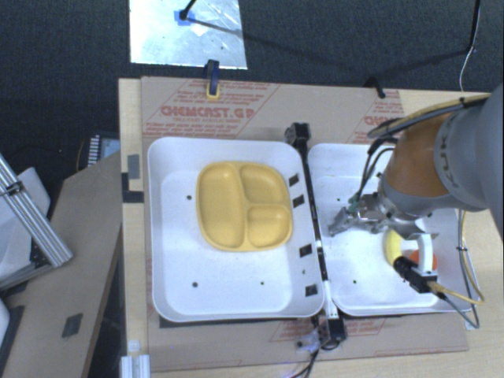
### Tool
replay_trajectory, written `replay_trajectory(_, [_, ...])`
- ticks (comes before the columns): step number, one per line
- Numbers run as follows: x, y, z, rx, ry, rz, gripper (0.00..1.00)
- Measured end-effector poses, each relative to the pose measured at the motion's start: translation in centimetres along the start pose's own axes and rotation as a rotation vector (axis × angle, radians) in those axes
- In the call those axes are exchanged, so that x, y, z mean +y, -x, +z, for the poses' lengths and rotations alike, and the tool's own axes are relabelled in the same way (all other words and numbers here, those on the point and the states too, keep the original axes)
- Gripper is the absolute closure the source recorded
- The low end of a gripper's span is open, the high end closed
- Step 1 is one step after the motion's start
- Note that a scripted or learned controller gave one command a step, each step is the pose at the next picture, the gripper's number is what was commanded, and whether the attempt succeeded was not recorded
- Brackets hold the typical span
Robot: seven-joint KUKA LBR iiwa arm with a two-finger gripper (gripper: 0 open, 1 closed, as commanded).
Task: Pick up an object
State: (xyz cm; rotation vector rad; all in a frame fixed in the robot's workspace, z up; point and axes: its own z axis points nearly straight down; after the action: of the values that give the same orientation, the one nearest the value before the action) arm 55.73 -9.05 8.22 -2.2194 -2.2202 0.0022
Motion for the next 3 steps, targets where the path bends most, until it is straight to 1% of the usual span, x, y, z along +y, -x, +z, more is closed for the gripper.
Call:
replay_trajectory(1, [0.1,0.0,-1.3,-0.001,0.005,0.001,1.00])
replay_trajectory(2, [-0.5,0.8,-6.5,-0.002,0.007,0.002,1.00])
replay_trajectory(3, [-0.4,1.1,-10.8,-0.002,0.008,-0.003,1.00])
